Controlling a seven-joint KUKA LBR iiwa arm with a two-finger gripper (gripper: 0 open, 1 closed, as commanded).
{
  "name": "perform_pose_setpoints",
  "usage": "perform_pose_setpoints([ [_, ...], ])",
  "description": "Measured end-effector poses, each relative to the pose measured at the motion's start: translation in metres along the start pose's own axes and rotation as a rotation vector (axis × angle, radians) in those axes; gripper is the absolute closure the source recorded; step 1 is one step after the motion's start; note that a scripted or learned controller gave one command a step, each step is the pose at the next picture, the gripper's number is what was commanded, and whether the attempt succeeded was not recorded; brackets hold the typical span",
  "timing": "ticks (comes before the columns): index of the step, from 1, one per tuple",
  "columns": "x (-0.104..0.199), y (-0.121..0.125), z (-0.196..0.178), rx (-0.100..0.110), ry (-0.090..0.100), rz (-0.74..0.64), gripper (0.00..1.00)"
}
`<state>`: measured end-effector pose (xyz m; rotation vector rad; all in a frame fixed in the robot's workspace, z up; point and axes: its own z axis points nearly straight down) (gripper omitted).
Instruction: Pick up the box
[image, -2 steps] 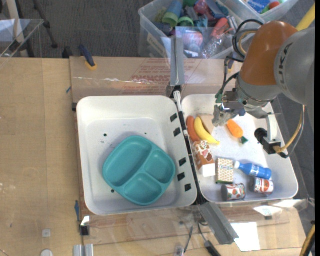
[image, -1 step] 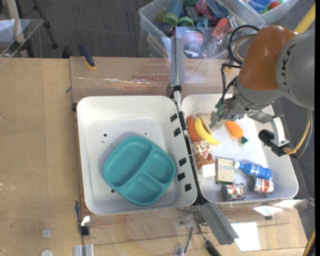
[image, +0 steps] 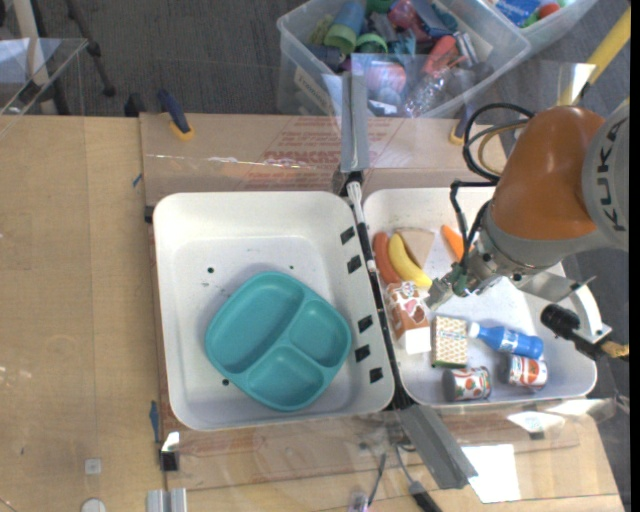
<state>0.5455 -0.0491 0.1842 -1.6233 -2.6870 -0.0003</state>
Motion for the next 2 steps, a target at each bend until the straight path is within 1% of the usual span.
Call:
perform_pose_setpoints([
  [1, -0.043, -0.034, 0.074, -0.007, -0.006, -0.005, 0.0],
  [2, -0.039, -0.051, 0.081, -0.046, -0.022, 0.151, 0.0],
])
